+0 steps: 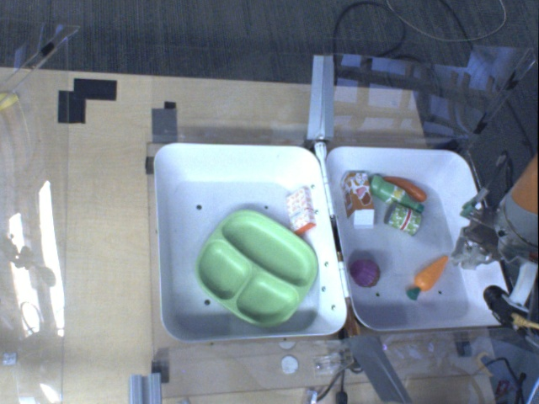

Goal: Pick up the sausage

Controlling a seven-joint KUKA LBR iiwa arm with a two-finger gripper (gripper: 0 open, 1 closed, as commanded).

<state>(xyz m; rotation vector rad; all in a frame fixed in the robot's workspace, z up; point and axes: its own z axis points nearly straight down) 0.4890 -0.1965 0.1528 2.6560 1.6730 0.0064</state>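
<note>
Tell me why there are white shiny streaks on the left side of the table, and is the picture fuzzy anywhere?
In the camera view, the streaks are light glaring off a clear sheet over the bench's left side. The green plate throws a soft shadow on its bin. The sausage and carrot look slightly soft, and the gripper at the right edge is blurriest.

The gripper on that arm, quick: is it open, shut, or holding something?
Gripper: cannot be told; it sits at the right bin's edge, nothing seen in it.
</note>
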